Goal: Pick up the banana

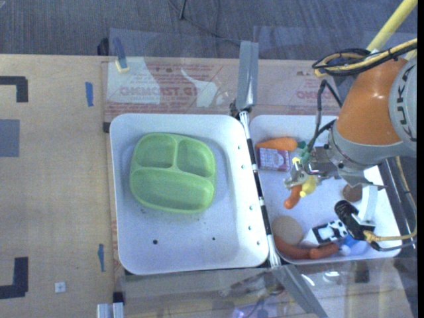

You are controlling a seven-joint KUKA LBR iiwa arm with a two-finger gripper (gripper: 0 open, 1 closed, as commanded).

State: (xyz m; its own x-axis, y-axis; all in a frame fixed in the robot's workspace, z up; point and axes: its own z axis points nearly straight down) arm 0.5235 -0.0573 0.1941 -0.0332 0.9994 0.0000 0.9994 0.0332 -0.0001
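You see two white bins side by side on the worktop point(53, 177). The left bin point(179, 250) holds a green divided plate point(173, 171). Over the right bin point(271, 207) the arm's tool point(303, 172) hangs low, just above a small yellow banana point(303, 189). A carrot point(278, 143) and a red packet point(273, 158) lie near the bin's far wall; a sausage point(306, 250) lies along its near edge.

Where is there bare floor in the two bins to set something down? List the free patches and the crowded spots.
Left white bin: bare floor in front of the green divided plastic plate and along its right wall. Right white bin: crowded, with the orange carrot, small red carton, round tan ball and red sausage; the gripper hangs over its middle.
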